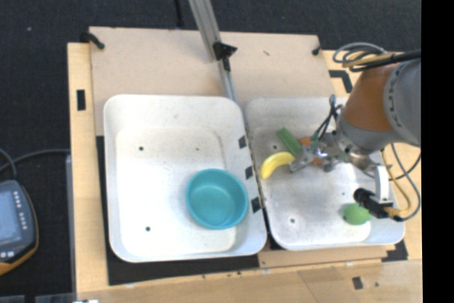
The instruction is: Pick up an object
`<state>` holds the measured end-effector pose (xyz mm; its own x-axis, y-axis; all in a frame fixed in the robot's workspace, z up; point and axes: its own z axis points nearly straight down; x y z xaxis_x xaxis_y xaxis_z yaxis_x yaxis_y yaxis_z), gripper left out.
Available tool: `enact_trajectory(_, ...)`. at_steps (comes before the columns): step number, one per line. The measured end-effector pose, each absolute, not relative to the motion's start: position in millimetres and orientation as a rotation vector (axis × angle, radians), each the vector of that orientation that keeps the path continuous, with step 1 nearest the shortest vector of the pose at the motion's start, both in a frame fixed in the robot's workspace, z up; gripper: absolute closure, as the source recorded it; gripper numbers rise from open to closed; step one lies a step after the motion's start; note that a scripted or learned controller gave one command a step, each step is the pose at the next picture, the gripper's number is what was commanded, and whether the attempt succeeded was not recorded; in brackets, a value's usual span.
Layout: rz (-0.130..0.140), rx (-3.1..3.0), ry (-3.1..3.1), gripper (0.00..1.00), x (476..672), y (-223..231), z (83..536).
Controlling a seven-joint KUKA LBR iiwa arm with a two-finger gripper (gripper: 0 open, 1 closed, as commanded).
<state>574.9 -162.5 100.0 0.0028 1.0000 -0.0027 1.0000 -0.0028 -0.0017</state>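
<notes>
Table [163,67]: tan board, carries two shallow white bins side by side.

Left bin [142,131]: holds a teal bowl [216,198], upright, at about 5 o'clock within the bin, close to the wall shared with the other bin.

Right bin [312,223]: arm [379,106] comes in from 3 o'clock, grey with an orange band, wrist hanging over the bin's upper right part.

Pincer [301,161]: low over the middle of the right bin, pointing toward 9 o'clock. Tip sits just beside the right end of the yellow banana [275,164], perhaps touching it. How far open the pincer is, cannot tell; metal parts blur together. Nothing clearly lifted.

Banana: lies flat on the bin floor, at 9 o'clock from the pincer, near the left wall.

Green stick-shaped object [290,139]: at 11 o'clock from the pincer, just above the banana, tilted.

Small orange piece [305,141]: beside the green stick, partly hidden by the wrist.

Green round object [356,214]: at 4 o'clock in the right bin, well apart from the pincer.
</notes>
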Motion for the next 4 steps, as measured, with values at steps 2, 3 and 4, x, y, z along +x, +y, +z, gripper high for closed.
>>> enact_trajectory(2,0.006,2.214,2.222,1.0,576.8,-157.4,157.8)
enact_trajectory(3,0.008,2.211,2.221,1.0,578.8,-150.4,219.0)
enact_trajectory(4,0.005,2.214,2.224,1.0,580.1,-151.2,240.5)
